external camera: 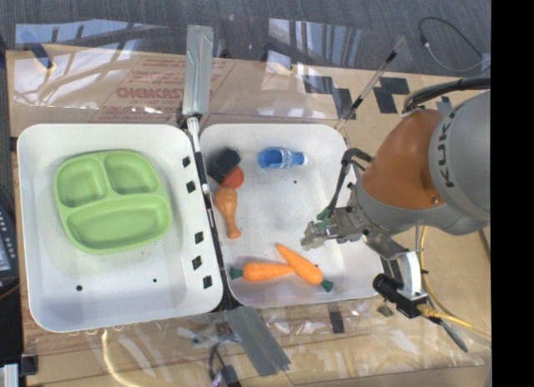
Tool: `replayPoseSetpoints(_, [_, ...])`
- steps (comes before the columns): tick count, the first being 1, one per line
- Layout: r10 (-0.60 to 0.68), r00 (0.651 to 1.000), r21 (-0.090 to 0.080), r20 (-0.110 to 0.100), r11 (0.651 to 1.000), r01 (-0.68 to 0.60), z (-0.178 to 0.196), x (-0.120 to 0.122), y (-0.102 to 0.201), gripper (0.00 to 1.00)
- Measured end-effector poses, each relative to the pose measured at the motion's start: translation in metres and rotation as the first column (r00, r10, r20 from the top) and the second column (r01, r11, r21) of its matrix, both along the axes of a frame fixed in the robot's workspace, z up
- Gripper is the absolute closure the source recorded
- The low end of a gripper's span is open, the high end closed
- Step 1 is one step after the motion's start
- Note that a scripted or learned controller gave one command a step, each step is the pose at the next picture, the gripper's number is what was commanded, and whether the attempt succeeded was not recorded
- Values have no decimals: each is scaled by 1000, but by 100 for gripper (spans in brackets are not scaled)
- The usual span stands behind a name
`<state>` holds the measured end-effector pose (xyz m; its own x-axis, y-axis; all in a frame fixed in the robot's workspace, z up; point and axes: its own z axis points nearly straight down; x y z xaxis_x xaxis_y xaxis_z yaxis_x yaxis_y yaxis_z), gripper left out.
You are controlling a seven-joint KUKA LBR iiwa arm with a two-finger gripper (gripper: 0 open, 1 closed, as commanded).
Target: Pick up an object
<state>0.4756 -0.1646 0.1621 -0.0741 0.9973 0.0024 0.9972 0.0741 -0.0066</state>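
1. At the right of the frame, the grey arm [434, 177] with its orange band is leaning in over the right edge of the right bin [288, 214], wrist turned down. My guess is the program is lining up a descent on something near that edge.
2. On the desk [100, 85], two white bins are sitting side by side, walls touching along the middle, so all reachable things are lying inside shallow rims. The left bin [37, 235] is occupying the left half of the frame.
3. In the left bin a green divided plate [113, 200] is lying flat toward the upper part, well apart from the arm.
4. The pincer [321, 231] is hovering at the lower right of the right bin; I cannot tell how it is set, and nothing is visibly caught in it.
5. Two orange carrots are lying low in the right bin: one carrot [269, 272] pointing left to right, the other carrot [300, 264] slanting across it, touching. They are the nearest candidates, just left of and below the pincer.
6. A drumstick toy [228, 208] is lying by the dividing wall, with a red piece [234, 178] and a black block [222, 163] clustering above it.
7. A blue piece [279, 158] is resting alone at the upper middle of the right bin.
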Motion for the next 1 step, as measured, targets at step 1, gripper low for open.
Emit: replayPoseSetpoints(1, [22,1000,-1,5,1000,-22,-71,1,27,0])
